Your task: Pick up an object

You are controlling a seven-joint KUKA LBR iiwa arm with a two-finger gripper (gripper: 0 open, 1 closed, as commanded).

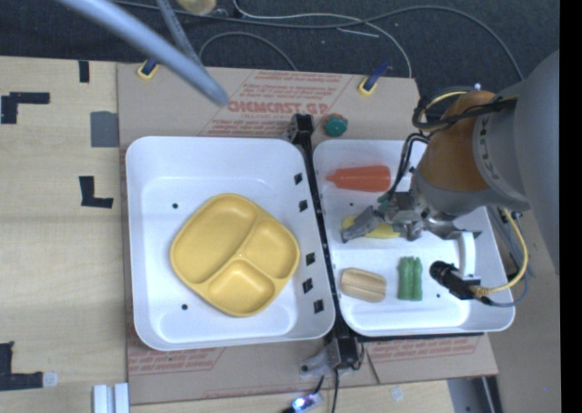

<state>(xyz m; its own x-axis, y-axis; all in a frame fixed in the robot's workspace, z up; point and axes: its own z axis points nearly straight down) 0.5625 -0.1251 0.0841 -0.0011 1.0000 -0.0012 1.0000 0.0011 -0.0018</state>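
The right bin (427,318) holds an orange carrot (361,178) at its far left, a tan bread roll (363,285) at its near left and a green ridged piece (411,278) beside the roll. A small yellow item (382,233) lies in the bin's middle, partly hidden. My gripper (356,227) hangs low right over that yellow item, pointing left, between the carrot and the roll. The slanted view does not reveal whether anything is in its grasp.
A yellow divided plate (235,254) lies in the left bin (145,220). A small teal object (336,125) sits on the cardboard just behind the bins. The arm's orange band (459,143) and cables loom over the right bin's far right side.
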